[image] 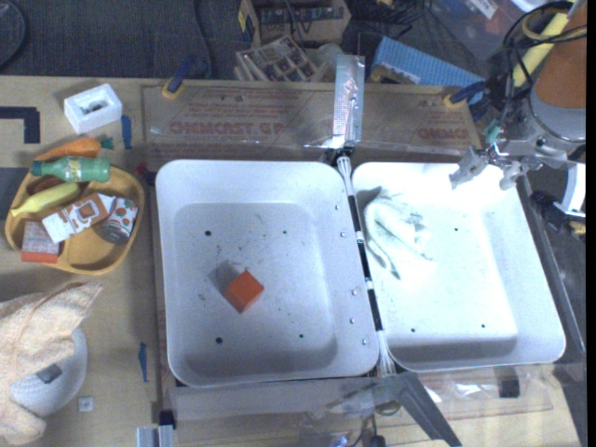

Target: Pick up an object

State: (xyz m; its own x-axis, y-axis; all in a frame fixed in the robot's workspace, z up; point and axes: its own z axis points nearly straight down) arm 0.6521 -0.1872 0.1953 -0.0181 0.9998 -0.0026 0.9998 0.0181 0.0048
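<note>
Wooden bench (112, 361) carries two white bins side by side. We see an orange block (245, 290) lying in the left bin (186, 194), left of its middle. We place the gripper (486, 164) over the right bin (521, 315), at its far right corner, fingers spread apart, nothing between them, well apart from the block.

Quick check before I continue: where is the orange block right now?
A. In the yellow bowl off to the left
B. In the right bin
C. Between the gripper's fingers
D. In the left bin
D: the orange block lies on the floor of the left bin, far from the gripper over the right bin's far corner.
</note>
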